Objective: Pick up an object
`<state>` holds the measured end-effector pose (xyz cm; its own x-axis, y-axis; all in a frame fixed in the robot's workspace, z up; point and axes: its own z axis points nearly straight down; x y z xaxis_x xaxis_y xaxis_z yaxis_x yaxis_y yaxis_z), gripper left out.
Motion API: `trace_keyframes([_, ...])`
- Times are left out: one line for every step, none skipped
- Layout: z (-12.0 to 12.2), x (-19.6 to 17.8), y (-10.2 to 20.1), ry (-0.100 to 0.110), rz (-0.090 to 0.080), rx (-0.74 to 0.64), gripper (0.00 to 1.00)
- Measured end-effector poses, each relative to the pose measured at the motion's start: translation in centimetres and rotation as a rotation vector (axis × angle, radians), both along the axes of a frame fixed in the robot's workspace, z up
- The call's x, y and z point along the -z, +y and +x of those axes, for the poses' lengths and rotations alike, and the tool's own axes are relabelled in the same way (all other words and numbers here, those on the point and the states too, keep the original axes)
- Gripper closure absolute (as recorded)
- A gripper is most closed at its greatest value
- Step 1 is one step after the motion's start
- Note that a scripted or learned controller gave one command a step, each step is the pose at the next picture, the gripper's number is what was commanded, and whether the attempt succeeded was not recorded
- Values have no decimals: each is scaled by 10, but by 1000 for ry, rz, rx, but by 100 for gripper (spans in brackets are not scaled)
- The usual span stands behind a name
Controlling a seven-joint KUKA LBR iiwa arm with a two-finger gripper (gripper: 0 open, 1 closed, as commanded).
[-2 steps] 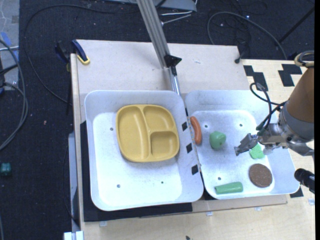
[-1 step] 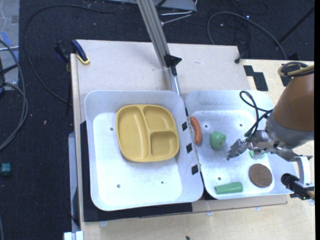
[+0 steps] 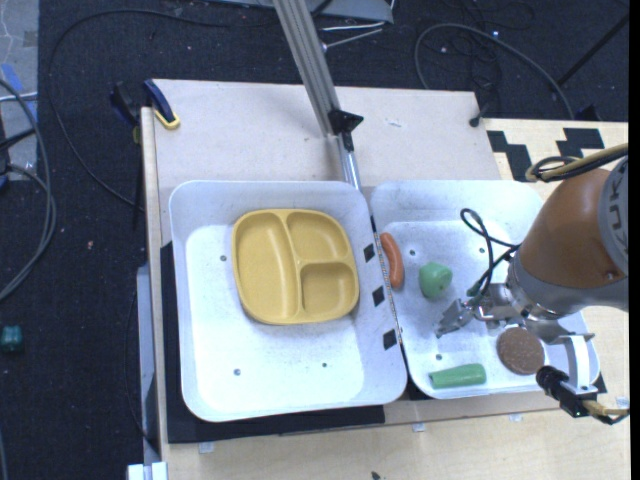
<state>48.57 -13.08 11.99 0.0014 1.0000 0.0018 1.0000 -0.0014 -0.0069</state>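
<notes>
The right bin (image 3: 430, 206) holds an orange sausage (image 3: 392, 261) near its left wall, a small round green fruit (image 3: 435, 280) beside it, a green cylinder (image 3: 458, 375) lying near the front edge and a brown flat disc (image 3: 521, 351) at the front right. My gripper (image 3: 453, 318) hangs low over the bin's middle, just below and to the right of the green fruit, left of the brown disc and above the green cylinder. Nothing is visibly held. The arm's orange band (image 3: 575, 233) covers the bin's right side.
The left bin (image 3: 270, 373) carries a yellow divided plate (image 3: 296, 266) in its upper middle. A slanted metal pole (image 3: 312, 58) crosses the back of the bench down to the bins' divider. Black cable (image 3: 478, 230) loops off the wrist.
</notes>
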Motion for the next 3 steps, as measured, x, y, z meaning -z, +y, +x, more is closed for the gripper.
trace_keyframes([2, -14, 0, -6, -1, 1, 100])
trace_keyframes([7, -61, 8, -11, -3, -5, 100])
trace_keyframes([8, -124, 9, -14, -4, -5, 100])
